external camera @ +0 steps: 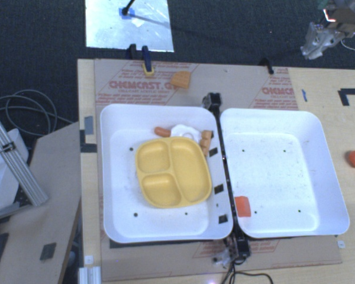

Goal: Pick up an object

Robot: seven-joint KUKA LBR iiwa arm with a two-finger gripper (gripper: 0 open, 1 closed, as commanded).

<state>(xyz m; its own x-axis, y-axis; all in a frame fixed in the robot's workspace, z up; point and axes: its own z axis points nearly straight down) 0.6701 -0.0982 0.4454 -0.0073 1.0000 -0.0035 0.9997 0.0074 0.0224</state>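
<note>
Right now your gripper point(320, 40) hangs well away from both bins; whether it's open, you can't tell. Expect the flat yellow tray point(172, 172) to slip, and the orange block point(242, 206) hugs the bin wall.

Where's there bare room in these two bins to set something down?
The right bin is mostly bare, apart from the orange block at its near-left corner. The left bin is crowded: the yellow divided plate fills its middle, with small items behind it. Only narrow strips border it.
</note>
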